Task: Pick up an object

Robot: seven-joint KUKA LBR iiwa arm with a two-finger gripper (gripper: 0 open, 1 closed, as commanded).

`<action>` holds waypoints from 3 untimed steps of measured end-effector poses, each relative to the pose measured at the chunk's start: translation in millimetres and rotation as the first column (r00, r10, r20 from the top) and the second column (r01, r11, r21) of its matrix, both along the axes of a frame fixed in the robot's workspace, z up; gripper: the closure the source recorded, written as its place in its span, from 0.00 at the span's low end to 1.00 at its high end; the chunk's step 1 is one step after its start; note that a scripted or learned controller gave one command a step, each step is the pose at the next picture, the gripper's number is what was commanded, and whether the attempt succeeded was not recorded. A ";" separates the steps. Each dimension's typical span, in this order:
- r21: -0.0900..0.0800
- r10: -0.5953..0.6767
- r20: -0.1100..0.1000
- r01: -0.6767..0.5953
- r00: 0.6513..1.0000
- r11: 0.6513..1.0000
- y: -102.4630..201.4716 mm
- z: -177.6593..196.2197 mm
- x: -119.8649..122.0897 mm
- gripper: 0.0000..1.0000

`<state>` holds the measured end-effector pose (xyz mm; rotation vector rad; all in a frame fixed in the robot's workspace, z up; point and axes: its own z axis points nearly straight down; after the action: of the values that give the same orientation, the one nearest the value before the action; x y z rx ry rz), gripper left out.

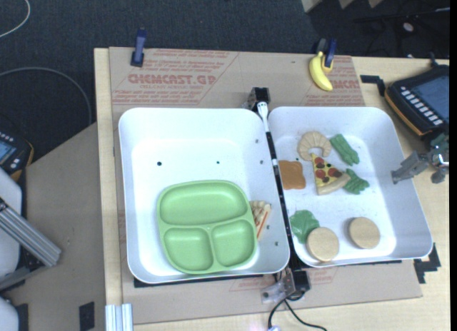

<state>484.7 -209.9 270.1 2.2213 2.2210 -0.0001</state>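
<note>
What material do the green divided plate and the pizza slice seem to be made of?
The green plate looks like moulded plastic, matte to slightly glossy: even pale colour, rounded edges, three smooth compartments. The pizza slice seems a toy, probably plastic or rubber: flat, bright topping spots and a neat crust edge. The view is too coarse to tell which.
</note>
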 end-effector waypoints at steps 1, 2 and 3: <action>-0.002 0.009 0.019 -0.009 1.000 1.000 64.9 138.0 4.8 0.00; -0.003 0.002 0.006 -0.002 1.000 1.000 61.6 140.7 3.6 1.00; 0.001 0.011 0.010 -0.011 1.000 1.000 151.1 192.4 -4.4 1.00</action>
<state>480.3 -58.7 462.5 2.2050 2.2285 0.0123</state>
